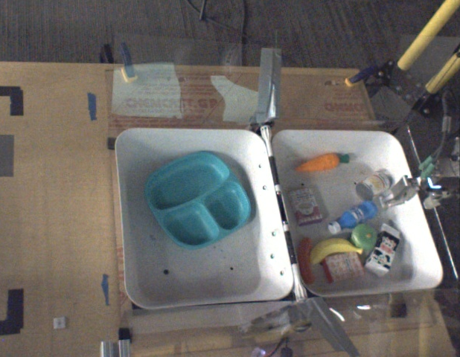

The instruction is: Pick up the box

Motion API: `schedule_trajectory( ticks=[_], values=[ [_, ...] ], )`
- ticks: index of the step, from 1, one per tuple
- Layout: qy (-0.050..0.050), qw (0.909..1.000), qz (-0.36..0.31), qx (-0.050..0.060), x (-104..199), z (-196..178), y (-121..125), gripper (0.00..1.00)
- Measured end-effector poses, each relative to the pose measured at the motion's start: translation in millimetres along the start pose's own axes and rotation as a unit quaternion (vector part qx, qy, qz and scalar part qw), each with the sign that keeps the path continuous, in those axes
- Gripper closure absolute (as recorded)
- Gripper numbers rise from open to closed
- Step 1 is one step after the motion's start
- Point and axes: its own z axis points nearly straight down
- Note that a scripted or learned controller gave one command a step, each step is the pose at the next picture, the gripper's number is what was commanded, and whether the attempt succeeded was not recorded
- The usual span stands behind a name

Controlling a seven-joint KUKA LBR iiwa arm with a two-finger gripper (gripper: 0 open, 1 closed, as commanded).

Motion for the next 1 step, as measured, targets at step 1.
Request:
schedule_trajectory(
  ticks=[1],
  values=[
    [0.000, 0.9958, -0.092, 0.001, 85.0, 96.7, 52.8, 0.00]
  ],
)
